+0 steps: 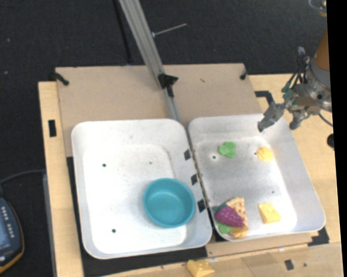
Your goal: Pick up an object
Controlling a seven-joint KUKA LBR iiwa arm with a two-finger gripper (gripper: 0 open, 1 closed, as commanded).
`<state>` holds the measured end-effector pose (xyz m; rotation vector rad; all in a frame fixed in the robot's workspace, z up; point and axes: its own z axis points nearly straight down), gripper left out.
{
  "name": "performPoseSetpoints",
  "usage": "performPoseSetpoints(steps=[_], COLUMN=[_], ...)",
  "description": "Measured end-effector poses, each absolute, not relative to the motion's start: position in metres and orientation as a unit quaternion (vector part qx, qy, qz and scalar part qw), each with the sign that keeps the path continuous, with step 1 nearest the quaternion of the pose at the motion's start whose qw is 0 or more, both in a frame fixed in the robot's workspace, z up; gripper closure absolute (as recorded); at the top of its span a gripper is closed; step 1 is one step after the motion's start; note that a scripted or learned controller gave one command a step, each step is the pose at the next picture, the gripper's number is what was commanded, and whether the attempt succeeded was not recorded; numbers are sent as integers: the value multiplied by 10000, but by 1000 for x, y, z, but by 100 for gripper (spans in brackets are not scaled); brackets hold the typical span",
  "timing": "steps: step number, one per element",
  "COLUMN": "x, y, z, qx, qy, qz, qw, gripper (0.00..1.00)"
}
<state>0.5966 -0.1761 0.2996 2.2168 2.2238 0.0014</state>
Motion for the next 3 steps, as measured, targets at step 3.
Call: performPoseSetpoints(steps=[3], x=[579], y=[-173], z=[198], qx=[7075], qy=[7067], qz=[-19], qw=[-6], gripper=[0])
